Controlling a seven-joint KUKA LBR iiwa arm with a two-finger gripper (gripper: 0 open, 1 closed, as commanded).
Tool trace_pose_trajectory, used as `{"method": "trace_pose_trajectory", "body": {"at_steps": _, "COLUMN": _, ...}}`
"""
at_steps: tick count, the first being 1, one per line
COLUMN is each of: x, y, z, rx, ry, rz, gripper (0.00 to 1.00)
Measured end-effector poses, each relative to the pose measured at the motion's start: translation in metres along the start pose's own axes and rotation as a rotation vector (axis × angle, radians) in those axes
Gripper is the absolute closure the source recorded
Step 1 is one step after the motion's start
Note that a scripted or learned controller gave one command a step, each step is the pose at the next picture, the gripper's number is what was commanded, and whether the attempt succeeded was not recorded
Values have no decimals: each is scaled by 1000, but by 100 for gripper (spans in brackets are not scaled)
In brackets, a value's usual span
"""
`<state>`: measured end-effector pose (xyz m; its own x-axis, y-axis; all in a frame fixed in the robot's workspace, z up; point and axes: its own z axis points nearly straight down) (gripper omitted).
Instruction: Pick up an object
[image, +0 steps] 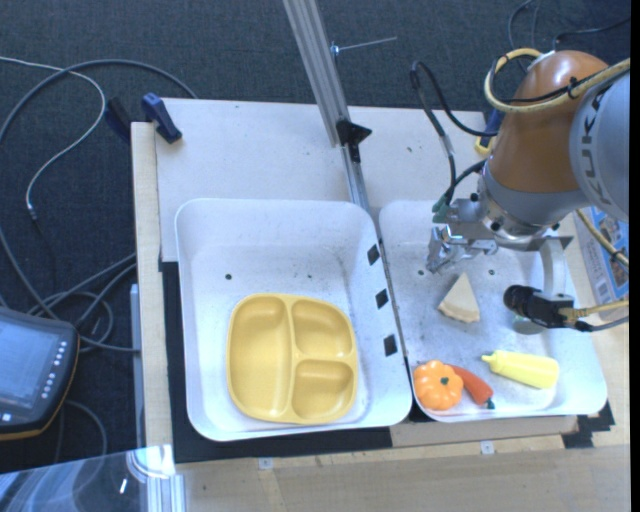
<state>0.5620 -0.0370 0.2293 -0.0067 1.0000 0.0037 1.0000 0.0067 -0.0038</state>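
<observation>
— So, what's farthest left?
— A tablet (30, 375) on the dark floor, off the bench (260, 150). A blue clamp (160, 117) sits at the bench's far left corner.

— And the left bin (200, 225)?
— It holds a yellow tray (292, 357) with three compartments, lying flat toward the near side. The far half of the floor is bare white with dark specks.

— The right bin (410, 300)?
— Four things. At the near left corner stands a pumpkin (439, 385), small and orange, with a carrot (474, 385) touching its right side and angled toward the near rim. Farther back, about mid-bin, a pale wedge (461, 300) lies on the floor. To the right of the carrot a yellow bottle (522, 368) lies on its side, tip pointing left.

— Where is the gripper (445, 258)?
— Over the far part of the right bin, just beyond the wedge and a little to its left. The arm (550, 120) comes in from the right, its orange band above the wrist.

— Are the jaws spread or pressed together?
— I cannot tell; from this slant the metal parts blur into one another.

— Is anything in its grip?
— The wedge is nearest, and it rests on the bin floor, apart from the gripper.
</observation>
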Motion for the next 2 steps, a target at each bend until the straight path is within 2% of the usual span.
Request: {"method": "trace_pose_trajectory", "body": {"at_steps": 2, "x": 91, "y": -49, "z": -9, "rx": 1, "ry": -1, "rz": 1, "gripper": 100}}
